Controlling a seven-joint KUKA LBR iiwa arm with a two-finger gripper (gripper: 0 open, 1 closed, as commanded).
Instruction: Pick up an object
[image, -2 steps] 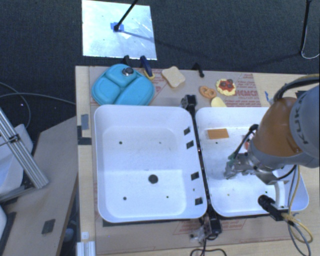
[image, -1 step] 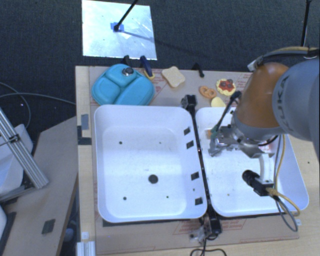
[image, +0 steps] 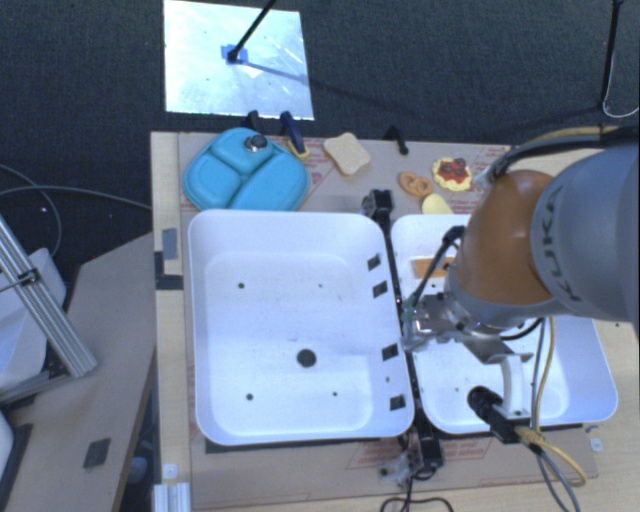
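A small dark round object (image: 306, 357) lies on the floor of the left bin (image: 230, 250), near its middle front. In the right bin (image: 585, 395), an orange piece (image: 431, 266) peeks out by the far left corner, partly hidden under the arm. My gripper (image: 413, 328) hangs low at the left wall of the right bin, close to the divider between the bins. The bulky grey and orange wrist (image: 505, 250) covers most of the right bin and hides what lies below it.
Behind the bins on the bench lie a blue divided plate (image: 245, 172), a toast slice (image: 347, 153), a pretzel (image: 414, 183), a small pizza toy (image: 452, 173) and a yellow piece (image: 436, 205). A shiny sheet (image: 238, 58) lies further back.
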